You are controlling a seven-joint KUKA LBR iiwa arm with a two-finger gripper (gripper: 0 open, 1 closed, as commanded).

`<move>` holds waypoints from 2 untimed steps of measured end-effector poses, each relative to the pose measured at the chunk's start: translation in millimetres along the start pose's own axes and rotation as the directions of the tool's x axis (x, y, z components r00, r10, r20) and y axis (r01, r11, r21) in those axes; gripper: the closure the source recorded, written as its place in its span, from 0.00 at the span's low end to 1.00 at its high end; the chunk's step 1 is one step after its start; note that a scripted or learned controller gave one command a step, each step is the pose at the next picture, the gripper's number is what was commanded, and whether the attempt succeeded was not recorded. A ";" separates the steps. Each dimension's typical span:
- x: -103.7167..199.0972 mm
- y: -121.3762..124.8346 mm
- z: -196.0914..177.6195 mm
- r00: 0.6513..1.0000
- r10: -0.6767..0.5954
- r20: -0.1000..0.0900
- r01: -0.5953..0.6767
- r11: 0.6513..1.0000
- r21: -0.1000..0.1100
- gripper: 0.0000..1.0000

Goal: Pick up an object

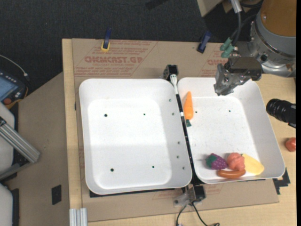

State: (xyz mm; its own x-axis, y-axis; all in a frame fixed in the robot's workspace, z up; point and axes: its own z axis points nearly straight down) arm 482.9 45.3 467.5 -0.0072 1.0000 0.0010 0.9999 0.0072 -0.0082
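Observation:
My gripper point(225, 89) hangs above the far edge of the right bin point(263, 117), with nothing seen between its fingers. An orange carrot point(188, 105) with a green stem lies along that bin's left wall, left of the gripper. Near the bin's front edge sit a purple grape bunch point(217, 162), a pinkish-red fruit point(236, 160), a yellow piece point(253, 165) and a red-orange sausage-shaped piece point(230, 173), clustered together well below the gripper.
The left bin point(94, 126) stands beside the right one on a cardboard sheet point(117, 55). A blue-and-yellow clip point(106, 42) and a blue clip point(204, 41) hold the sheet's far edge. A small red object point(290, 144) lies outside the right bin on the right.

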 end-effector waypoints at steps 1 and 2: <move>0.8 6.5 118.1 1.000 0.008 0.002 -0.008 1.000 0.005 1.00; 48.7 33.2 -19.2 1.000 0.002 -0.003 -0.002 1.000 -0.024 1.00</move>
State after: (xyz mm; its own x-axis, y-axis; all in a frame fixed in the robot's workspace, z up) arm 515.9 94.2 486.5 -0.0050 1.0000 0.0039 0.9999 0.0049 0.0163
